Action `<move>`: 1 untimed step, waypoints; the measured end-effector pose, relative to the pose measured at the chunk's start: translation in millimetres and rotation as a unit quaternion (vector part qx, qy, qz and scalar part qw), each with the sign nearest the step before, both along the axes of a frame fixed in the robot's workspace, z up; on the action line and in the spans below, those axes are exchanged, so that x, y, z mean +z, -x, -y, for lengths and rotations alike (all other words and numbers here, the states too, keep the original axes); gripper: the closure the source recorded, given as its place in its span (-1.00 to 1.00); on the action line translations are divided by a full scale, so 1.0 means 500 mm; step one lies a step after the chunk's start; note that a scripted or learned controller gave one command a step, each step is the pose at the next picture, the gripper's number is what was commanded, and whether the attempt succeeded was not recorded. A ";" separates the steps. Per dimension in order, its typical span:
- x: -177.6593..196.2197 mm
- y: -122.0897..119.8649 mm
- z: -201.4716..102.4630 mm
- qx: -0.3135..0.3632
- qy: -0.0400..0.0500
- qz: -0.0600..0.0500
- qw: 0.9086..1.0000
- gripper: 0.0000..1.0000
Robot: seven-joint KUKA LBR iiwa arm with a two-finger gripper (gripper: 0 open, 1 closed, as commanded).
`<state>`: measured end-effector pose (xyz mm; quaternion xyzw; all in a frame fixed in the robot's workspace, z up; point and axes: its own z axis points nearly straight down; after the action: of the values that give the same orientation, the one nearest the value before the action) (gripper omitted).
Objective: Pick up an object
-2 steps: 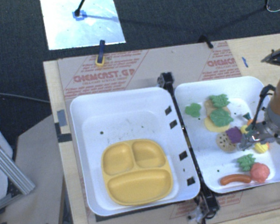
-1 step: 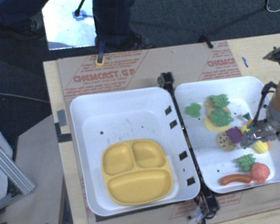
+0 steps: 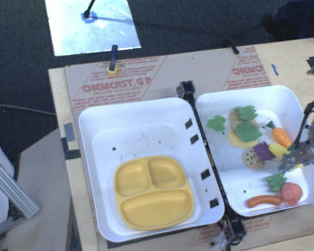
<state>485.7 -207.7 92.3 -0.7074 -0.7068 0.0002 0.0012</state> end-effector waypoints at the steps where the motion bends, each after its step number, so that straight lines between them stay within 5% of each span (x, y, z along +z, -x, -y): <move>1: 0.024 -0.004 -0.002 0.002 0.001 0.003 1.000 1.00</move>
<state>487.5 -206.5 104.1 -0.7061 -0.7081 -0.0009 -0.0013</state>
